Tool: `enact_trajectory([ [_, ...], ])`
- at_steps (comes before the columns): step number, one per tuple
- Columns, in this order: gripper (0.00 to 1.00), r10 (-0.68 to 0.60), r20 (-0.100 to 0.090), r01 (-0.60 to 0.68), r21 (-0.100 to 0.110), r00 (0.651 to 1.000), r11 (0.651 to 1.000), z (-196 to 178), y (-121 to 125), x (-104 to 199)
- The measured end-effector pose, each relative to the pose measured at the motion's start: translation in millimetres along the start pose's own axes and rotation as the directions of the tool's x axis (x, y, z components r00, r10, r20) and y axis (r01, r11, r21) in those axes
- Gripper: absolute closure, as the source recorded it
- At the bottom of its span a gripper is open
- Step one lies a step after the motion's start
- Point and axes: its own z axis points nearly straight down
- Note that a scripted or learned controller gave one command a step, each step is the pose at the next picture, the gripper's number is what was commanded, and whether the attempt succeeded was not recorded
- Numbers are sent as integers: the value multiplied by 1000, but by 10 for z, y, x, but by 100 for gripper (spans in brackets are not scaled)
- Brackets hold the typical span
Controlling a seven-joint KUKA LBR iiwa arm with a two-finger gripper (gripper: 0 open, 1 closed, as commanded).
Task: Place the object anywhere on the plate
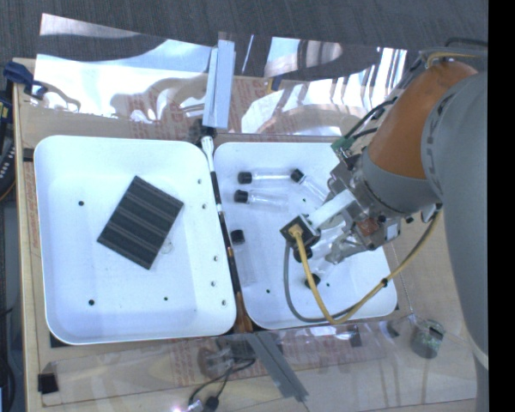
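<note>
A dark grey ribbed plate (141, 222) lies tilted in the left bin (69, 307). Several clear tubes with black caps lie in the right bin (275, 312): one near the back (270, 177), one just in front of it (259, 198), and one by the left wall (239, 249). My gripper (319, 260) hangs low over the right half of the right bin, to the right of the tubes. A small black piece (312, 280) sits just below it; whether it is a tube cap or part of the gripper is unclear.
A yellow cable (313, 294) loops from the wrist down over the front of the right bin. The grey arm with its orange band (421, 118) covers the bin's right side. A ridge (221, 230) separates the two bins.
</note>
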Motion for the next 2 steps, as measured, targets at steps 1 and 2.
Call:
enact_trajectory([
  [1,100,49,2,-49,1,999,999,498,-823,292],
  [2,100,119,-1,-119,-1,993,993,607,-1607,549],
])
